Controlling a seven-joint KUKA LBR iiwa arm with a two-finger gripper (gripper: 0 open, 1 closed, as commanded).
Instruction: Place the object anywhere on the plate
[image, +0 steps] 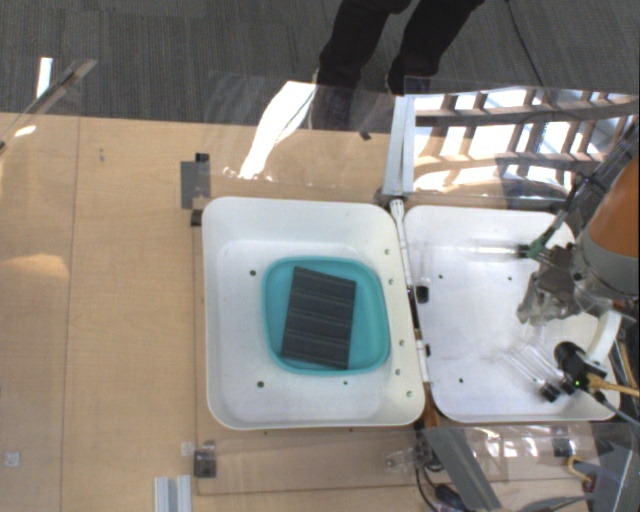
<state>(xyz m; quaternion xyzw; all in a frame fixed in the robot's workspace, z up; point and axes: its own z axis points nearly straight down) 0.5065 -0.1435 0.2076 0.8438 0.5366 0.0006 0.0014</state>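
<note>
A dark grey ribbed rectangular object (319, 317) lies flat on the teal plate (373, 340), roughly at its centre, tilted slightly. The plate sits in the middle of the left white bin (230, 330). My gripper (543, 298) hangs over the right white bin (460, 340), near its right side and well away from the plate. Nothing shows between it and the bin floor.
The arm's grey body and orange band (610, 235) cover the right bin's far right corner. A black fitting with a green light (572, 368) sits near that bin's front right. A ridge (408, 300) divides the two bins. A person's legs (375, 50) stand beyond the bench.
</note>
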